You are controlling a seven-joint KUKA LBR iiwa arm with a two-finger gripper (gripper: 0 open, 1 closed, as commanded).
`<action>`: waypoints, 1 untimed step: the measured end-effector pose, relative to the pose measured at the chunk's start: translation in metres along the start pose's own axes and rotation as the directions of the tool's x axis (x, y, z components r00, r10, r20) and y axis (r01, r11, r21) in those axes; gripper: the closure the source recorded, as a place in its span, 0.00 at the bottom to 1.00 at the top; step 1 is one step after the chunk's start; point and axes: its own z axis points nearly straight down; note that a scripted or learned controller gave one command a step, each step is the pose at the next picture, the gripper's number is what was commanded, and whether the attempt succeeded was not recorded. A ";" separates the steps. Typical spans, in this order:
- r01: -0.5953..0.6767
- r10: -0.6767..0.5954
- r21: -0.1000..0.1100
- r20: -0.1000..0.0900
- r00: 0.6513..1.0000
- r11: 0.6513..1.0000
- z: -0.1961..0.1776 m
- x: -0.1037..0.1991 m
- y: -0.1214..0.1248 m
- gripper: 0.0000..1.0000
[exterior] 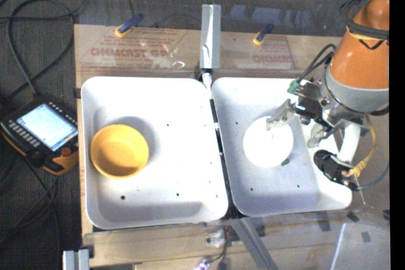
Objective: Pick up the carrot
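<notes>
Overhead slanted view of a bench bearing two shallow white bins side by side. The left bin (183, 193) holds a yellow bowl (119, 150), upright, on its left half and close to the left wall. The right bin (247, 199) holds a round white plate (266, 147) lying flat near its middle; a small dark speck (285, 162) sits at the plate's near-right edge, too small to identify. The arm (362, 57), grey with an orange band, enters from the right, and its gripper (277, 120) hangs over the far-right rim of the plate; whether it is spread or pressed together cannot be told from this angle, and nothing can be made out in its grasp. The carrot's position cannot be determined from this view. Beyond the bins lies a sheet of cardboard (145, 50) fixed by two clamps (128, 23), with an upright metal post (210, 41) between the bins' far corners. A handheld control pendant (41, 133) with a lit screen rests on the floor left of the bench, amid black cables (19, 41).
</notes>
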 end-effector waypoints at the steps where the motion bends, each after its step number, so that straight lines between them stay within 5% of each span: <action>1: 0.058 -0.057 0.001 -0.002 0.998 0.998 0.050 0.054 -0.021 0.00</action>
